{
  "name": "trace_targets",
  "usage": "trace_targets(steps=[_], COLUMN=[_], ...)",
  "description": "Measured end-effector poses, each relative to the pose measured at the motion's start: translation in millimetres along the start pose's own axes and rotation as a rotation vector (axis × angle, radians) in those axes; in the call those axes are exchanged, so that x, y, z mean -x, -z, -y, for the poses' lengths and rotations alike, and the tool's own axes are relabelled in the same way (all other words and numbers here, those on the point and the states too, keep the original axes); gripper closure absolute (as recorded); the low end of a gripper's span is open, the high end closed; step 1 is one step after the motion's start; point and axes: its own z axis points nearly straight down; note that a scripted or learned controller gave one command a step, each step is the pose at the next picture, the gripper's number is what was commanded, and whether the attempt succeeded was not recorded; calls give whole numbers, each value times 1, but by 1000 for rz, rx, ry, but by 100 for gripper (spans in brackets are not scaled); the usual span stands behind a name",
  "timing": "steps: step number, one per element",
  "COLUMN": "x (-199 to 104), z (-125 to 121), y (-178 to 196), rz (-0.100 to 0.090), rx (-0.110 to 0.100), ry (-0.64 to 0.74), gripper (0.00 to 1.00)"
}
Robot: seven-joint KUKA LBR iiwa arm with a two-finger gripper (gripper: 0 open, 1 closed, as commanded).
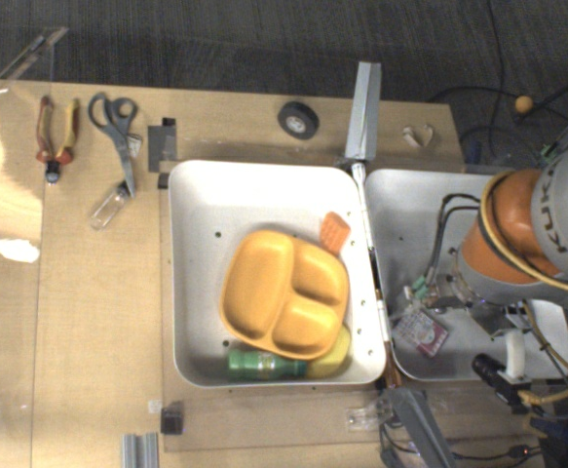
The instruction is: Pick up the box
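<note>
A small flat box (422, 331) with a pink and grey print lies at the front left corner of the right bin (405, 213). My gripper (437, 298) hangs low over that bin, just above and behind the box, below the orange-banded wrist (498, 247). Cables and the wrist cover the gripper's tip, and I cannot tell whether it touches the box. A small orange carton-like piece (334, 231) leans against the right wall of the left bin (196, 261).
In the left bin a big yellow compartment tray (284, 291) lies upside down over a green bottle (260, 363) and a yellow-green item (336, 355). Scissors (118, 135), pliers (55, 135) and a tape roll (298, 119) lie on the bench behind.
</note>
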Motion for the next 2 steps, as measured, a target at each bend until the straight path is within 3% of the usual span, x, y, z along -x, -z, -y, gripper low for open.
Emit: trace_targets(steps=[1,2], x=[1,1], z=[-4,-3], y=[12,12], rz=[2,2], rx=[9,8], ry=[2,2], gripper=[100,0])
